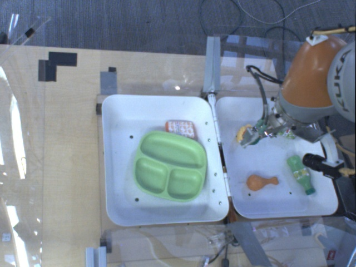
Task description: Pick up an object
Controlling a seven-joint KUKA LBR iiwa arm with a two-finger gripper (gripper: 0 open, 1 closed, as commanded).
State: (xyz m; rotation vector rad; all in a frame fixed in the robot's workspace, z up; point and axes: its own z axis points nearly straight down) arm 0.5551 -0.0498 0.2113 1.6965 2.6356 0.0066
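Two fingers sit low beside a yellow object; their spread is unclear.

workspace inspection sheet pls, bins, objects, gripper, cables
surface: wooden bench bearing left bin and right bin, side by side
job's things: green divided tray and red-white packet in left bin; orange drumstick-shaped toy, green bottle and yellow item in right bin
clutter: nothing seen
gripper: gripper low over right bin, beside yellow item
cables: black cables looping on the floor
surroundings: grey carpet
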